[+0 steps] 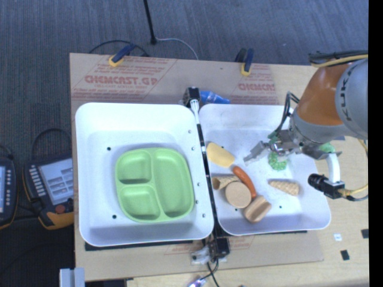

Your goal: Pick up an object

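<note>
My gripper (277,153) hangs over the right part of the right bin (311,220), open. One grey finger (256,152) sticks out to the left. Right under the gripper lies a small green knobbly toy (277,160), partly hidden by it. I cannot tell whether the fingers touch it. Left of it in the same bin lie a yellow wedge (220,155), a red sausage (245,181), a round tan disc (237,194) and a bread roll (258,208). A tan cone (285,188) lies just below the gripper.
The left bin (96,220) holds a green divided plate (155,183). A black bar (202,154) runs between the bins. A blue item (213,97) lies behind them. A black part on a cable (325,185) hangs at the right bin's right edge.
</note>
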{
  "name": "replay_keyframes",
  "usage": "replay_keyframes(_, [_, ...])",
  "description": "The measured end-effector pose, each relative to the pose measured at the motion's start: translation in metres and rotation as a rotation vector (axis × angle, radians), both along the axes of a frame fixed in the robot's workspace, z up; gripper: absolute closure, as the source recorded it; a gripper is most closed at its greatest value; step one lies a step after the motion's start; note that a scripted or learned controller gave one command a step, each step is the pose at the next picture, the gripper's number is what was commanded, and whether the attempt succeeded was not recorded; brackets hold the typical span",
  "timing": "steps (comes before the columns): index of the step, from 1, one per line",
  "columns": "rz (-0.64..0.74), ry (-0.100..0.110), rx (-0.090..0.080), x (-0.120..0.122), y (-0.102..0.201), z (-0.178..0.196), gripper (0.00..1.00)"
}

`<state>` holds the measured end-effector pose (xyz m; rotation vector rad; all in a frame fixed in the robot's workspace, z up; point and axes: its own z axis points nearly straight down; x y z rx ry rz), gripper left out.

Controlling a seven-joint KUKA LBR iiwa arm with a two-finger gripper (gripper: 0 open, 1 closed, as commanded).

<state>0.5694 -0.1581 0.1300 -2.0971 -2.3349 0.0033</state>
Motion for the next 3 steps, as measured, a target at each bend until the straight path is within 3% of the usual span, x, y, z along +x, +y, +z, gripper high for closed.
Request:
replay_keyframes(1, [0.040, -0.016, -0.009, -0.053, 0.043, -0.041, 0.00])
replay_keyframes(2, [0.038, -0.020, -0.010, -0.051, 0.042, -0.030, 1.00])
replay_keyframes(3, [0.101, -0.007, -0.001, -0.031, 0.123, 0.123, 1.00])
